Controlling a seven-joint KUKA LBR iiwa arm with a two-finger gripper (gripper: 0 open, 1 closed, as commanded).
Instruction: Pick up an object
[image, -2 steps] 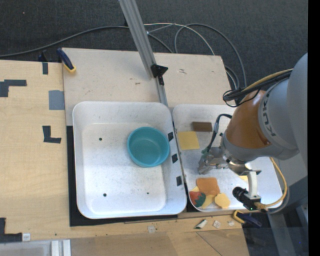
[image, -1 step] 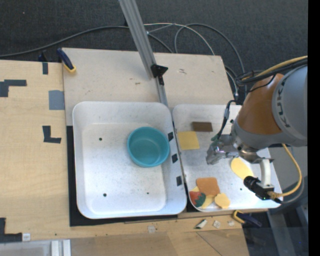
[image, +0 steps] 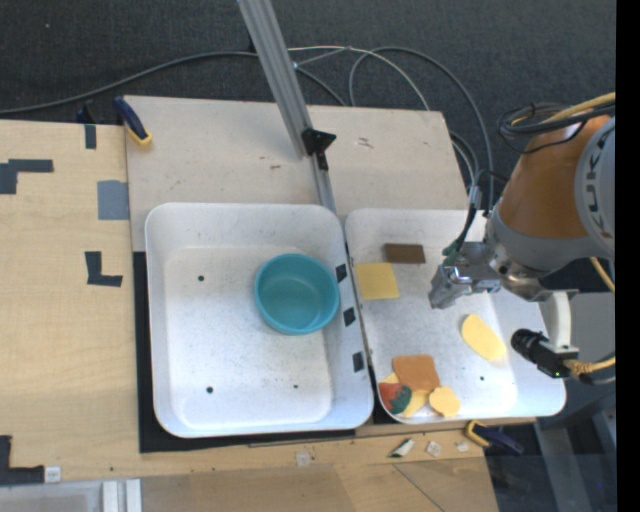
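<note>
Two white bins are seen side by side. A teal bowl (image: 296, 292) sits in the left bin (image: 180, 330). In the right bin (image: 520, 400) lie a yellow square (image: 378, 281), a brown block (image: 404, 253), a yellow oval piece (image: 484, 338) and an orange-topped cluster (image: 415, 385) near the front. The gripper (image: 446, 290) is poised over the right bin, between square and oval; nothing is seen grasped.

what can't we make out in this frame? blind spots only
- Gripper: fingers too small and blurred in the camera view to read.
- Cluster by the orange block: red-green piece too small to identify.
- Arm: cut off by the right edge.
- Right bin: far right side hidden under the arm.
</note>
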